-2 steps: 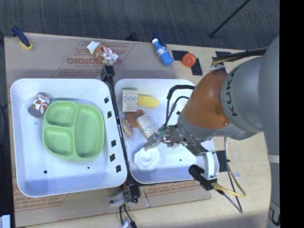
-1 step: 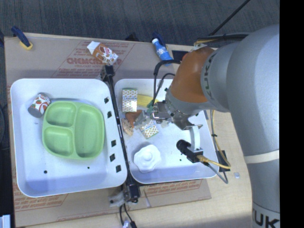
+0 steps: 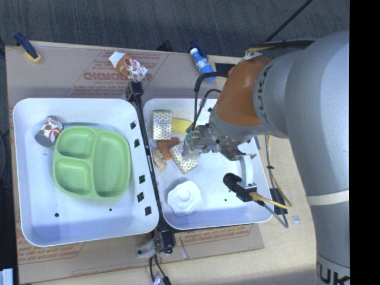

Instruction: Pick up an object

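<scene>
- Claw sits low in the right bin, in its upper-middle area, at the end of the grey arm coming in from the right.
- Claw state: can't tell from this angle, the wrist housing covers it. Nothing visibly gripped.
- Closest object: checkered foil packet, lying tilted just below-left of the claw. It is touching or nearly touching, too tight to call.
- Left of that packet is a brown-orange item, against the packet's edge.
- Above those is a second foil packet with a yellow item right beside it, both near the bin's far wall.
- A white bottle stands near the right bin's front-left corner, well apart from the claw.
- Left bin holds a green divided plate around its centre. A small can lies at the plate's upper-left corner.
- Both bins sit side by side on a cardboard sheet on the worktop.
- Outside the bins, a snack pack lies on the cardboard behind the left bin.
- A blue clamp is behind the right bin, and a blue-yellow clamp is at the far-left corner.
</scene>
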Robot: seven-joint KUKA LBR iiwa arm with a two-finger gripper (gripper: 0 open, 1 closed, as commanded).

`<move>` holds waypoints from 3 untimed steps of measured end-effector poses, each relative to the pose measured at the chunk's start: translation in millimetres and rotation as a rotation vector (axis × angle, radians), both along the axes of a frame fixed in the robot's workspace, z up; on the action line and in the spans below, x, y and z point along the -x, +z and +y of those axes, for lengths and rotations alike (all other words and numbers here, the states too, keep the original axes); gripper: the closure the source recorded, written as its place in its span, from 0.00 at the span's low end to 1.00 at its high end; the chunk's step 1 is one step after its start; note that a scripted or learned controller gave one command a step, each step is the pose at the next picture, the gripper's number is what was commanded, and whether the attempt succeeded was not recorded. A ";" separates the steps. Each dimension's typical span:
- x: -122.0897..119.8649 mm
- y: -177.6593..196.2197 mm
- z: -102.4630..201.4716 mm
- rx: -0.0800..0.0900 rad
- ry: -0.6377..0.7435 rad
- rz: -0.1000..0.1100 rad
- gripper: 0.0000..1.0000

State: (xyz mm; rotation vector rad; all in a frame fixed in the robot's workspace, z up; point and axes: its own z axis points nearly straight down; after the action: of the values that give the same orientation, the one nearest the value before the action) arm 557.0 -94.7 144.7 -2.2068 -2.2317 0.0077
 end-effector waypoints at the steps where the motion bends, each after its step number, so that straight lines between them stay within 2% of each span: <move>1: 79.0 59.3 -21.5 -0.002 -0.007 -0.003 1.00; 2: 80.8 68.7 -64.2 -0.001 -0.008 -0.004 1.00; 3: 79.7 92.1 -35.6 -0.001 -0.005 -0.006 1.00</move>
State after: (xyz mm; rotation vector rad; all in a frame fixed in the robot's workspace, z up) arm 477.3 -130.2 236.8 -2.2149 -2.2286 -0.0009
